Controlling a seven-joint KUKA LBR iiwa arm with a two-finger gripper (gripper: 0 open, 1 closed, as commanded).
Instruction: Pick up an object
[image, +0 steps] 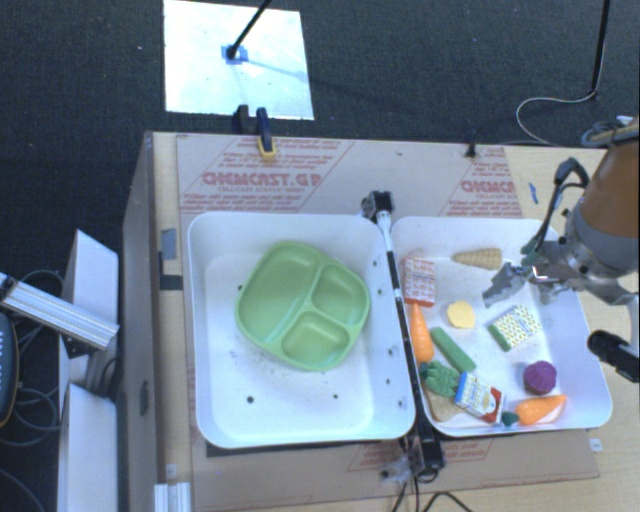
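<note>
My gripper (505, 284) hangs over the right bin (590, 345), near its upper middle, reaching in from the right under the grey arm with the orange band. Just below it lies a green-and-yellow patterned box (515, 326). A yellow round piece (461, 315) sits to its lower left and a tan cone (478, 258) to its upper left. Nothing shows in its grasp.
The right bin also holds a red-and-white box (420, 280), an orange carrot (422, 336), a green stick (453, 350), a green leafy toy (440, 380), a red carton (481, 396), a purple ball (540, 376) and another carrot (541, 408). A green divided plate (303, 305) lies in the left bin (215, 400).
</note>
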